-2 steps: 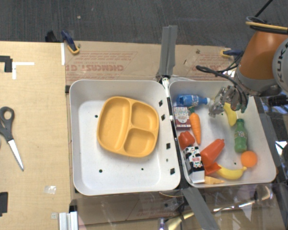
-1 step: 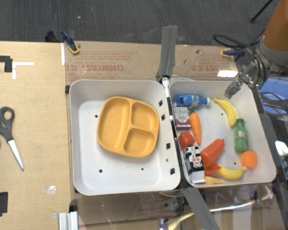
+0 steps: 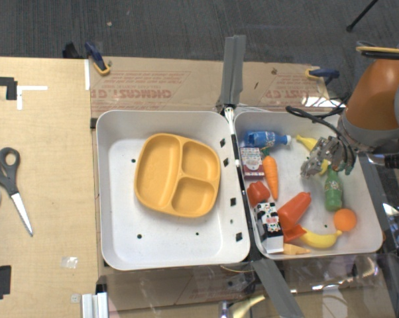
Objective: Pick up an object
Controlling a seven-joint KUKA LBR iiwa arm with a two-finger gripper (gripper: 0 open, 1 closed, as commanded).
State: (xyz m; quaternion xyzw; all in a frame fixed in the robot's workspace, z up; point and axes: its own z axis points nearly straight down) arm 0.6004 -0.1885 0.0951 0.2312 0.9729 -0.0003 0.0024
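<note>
Approach step: my hand (image 3: pixel 324 159) hovers low in the right bin (image 3: pixel 368 240), just above the green bottle (image 3: pixel 333 194) beside the small banana (image 3: pixel 307 142); grip state unreadable, nothing visibly held; next, centre over bottle and descend.

Pretty evenly lit from overhead, nothing dim. The white bins (image 3: pixel 113 197) run bright, close to blown out, with soft shadows under their rims. Some glare at upper right near the arm (image 3: pixel 378 101). Overall slightly soft and grainy.
</note>
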